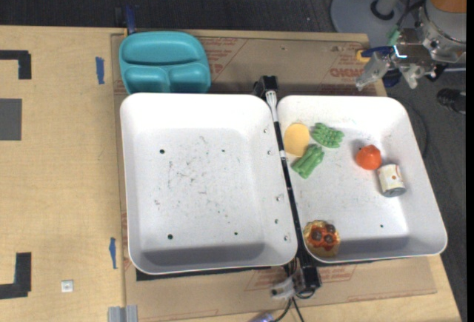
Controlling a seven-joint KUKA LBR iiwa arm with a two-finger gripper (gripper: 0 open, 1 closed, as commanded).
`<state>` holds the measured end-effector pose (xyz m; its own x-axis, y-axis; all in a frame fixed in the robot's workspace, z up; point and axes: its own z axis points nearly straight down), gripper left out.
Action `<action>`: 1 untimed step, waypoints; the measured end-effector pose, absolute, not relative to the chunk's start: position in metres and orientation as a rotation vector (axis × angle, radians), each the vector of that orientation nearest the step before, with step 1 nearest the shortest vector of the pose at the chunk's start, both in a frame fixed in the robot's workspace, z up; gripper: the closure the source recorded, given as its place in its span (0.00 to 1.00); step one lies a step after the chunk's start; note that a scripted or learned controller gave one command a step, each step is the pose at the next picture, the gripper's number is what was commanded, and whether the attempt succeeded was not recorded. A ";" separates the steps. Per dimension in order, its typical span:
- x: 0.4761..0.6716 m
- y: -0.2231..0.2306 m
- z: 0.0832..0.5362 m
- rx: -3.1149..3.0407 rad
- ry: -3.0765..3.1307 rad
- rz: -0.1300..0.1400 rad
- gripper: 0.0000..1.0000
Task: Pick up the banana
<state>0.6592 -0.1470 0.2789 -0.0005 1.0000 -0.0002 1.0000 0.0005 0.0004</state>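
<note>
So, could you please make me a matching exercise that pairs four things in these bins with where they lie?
Things:
1. yellow fruit
2. tomato
3. can
4. teal tray

Places:
A. behind the left bin, outside both bins
B. right bin, just right of the tomato and nearer the camera
C. right bin, by the divider at the left wall
D. right bin, between the green pieces and the can

Pairs: 1-C, 2-D, 3-B, 4-A
</note>
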 end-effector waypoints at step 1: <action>0.609 -0.115 0.159 1.799 2.576 0.000 0.00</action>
<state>0.6092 -0.1148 0.1587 -0.3442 0.9389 0.0004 0.9389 0.3442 -0.0001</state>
